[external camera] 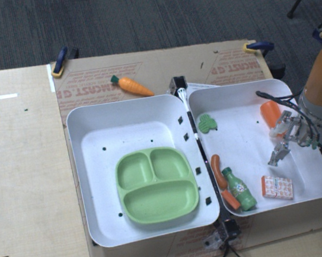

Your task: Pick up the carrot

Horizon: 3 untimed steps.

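Over the right bin (314,189), at about three o'clock in the camera view, I see the gripper (280,154) hanging low with its fingers slightly parted and nothing between them. By my read the pick has not begun: the carrot (132,85) lies on the cardboard (158,71) at twelve o'clock, outside both bins. Well apart from it sit a green plate (156,184), a green bottle (239,188) and a small packet (276,187); the left bin's rim (121,102) lies between.
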### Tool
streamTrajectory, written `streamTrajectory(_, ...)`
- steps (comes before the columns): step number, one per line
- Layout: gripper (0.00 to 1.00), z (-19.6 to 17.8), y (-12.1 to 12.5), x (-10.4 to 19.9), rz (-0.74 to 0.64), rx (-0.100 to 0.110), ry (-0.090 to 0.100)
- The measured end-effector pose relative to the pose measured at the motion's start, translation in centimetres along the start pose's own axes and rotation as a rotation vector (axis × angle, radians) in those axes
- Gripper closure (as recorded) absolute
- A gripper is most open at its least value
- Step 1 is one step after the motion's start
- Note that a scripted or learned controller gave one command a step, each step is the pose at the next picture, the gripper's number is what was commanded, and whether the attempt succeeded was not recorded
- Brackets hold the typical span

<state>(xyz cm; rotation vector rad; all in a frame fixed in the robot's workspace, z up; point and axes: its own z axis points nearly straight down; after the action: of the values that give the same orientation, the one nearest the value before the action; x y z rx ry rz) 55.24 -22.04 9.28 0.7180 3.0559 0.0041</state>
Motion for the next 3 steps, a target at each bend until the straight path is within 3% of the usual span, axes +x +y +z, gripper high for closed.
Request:
streamTrajectory(1, 0.00, -10.1, 4.5, -6.3, -0.008, 0.002, 0.000)
streamTrajectory(2, 0.00, -4.0, 4.9, -7.8, -0.269, 0.002, -0.001)
streamTrajectory(3, 1.00, -5.0, 4.9, -7.9, -0.265, 0.000, -0.007)
